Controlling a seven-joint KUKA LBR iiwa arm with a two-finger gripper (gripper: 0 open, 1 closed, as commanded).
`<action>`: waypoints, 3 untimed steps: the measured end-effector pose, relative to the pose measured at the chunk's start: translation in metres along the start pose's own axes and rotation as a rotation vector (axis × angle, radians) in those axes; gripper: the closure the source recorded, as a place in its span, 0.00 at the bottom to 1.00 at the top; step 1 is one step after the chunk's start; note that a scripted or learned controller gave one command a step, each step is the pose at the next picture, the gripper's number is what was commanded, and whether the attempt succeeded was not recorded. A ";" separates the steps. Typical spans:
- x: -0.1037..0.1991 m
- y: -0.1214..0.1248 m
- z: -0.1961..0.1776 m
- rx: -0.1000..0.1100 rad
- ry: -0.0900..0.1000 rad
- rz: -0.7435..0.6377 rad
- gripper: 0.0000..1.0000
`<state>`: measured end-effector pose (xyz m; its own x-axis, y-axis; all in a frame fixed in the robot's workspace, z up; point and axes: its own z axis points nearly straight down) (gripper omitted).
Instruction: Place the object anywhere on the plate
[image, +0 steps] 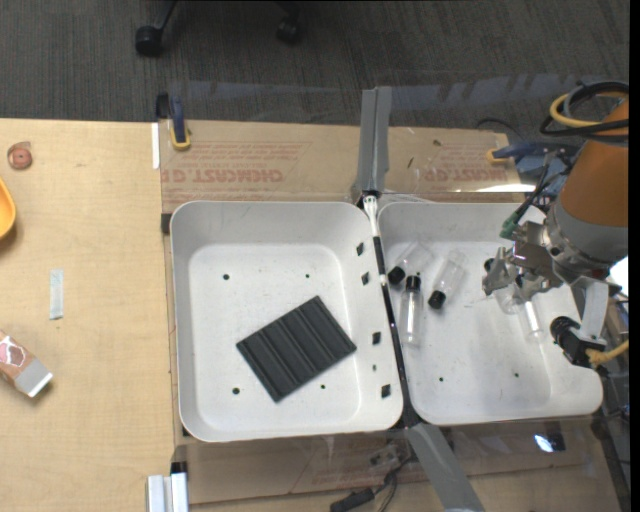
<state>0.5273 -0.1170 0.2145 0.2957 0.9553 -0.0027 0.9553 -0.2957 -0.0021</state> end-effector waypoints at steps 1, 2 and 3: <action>0.046 -0.067 0.024 0.002 0.000 0.037 1.00; 0.106 -0.046 0.024 0.002 0.000 0.029 1.00; 0.199 -0.056 -0.029 0.001 -0.001 0.050 1.00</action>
<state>0.5327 0.0897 0.2435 0.3434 0.9392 -0.0042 0.9392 -0.3435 -0.0030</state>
